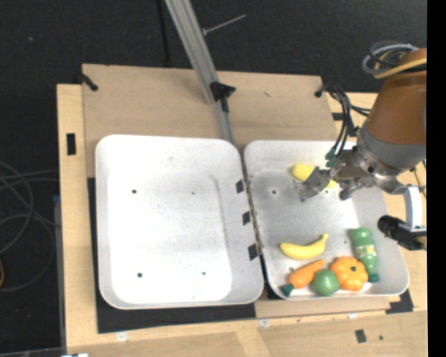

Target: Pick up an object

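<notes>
Yellow and small, a rounded object (303, 172) lies in the upper part of the right bin (282, 162), touching the jaws (312, 188) of the gripper; whether they are released or clenched, I cannot tell. Nearer the bin's front edge lie a banana (305, 248), a carrot (305, 274), a green fruit (325, 282), an orange pumpkin (349, 271) and a green bottle (364, 247). Beside it on the surface sits the left bin (171, 222).
</notes>
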`<state>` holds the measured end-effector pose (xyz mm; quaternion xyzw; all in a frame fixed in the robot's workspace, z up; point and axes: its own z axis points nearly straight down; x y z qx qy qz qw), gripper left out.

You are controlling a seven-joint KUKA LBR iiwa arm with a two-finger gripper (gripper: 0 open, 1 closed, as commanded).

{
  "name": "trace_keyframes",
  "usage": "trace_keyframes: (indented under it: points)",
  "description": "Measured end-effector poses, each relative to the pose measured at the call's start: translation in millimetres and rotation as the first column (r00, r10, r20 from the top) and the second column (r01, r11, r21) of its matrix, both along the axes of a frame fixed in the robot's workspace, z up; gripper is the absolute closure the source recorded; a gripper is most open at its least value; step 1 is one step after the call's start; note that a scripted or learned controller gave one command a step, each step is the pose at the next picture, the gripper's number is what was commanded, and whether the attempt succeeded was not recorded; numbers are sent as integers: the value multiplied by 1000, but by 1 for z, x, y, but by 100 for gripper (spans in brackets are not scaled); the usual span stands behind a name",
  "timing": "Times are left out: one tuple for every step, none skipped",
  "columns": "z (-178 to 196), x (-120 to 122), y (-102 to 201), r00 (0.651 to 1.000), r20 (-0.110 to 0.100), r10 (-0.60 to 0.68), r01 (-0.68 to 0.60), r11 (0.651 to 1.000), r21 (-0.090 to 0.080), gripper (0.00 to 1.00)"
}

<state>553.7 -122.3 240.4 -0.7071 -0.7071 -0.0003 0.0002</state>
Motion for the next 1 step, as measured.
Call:
trace_keyframes:
  points:
    - [-79,31,4,1000,-6,0,0,1000,0,0]
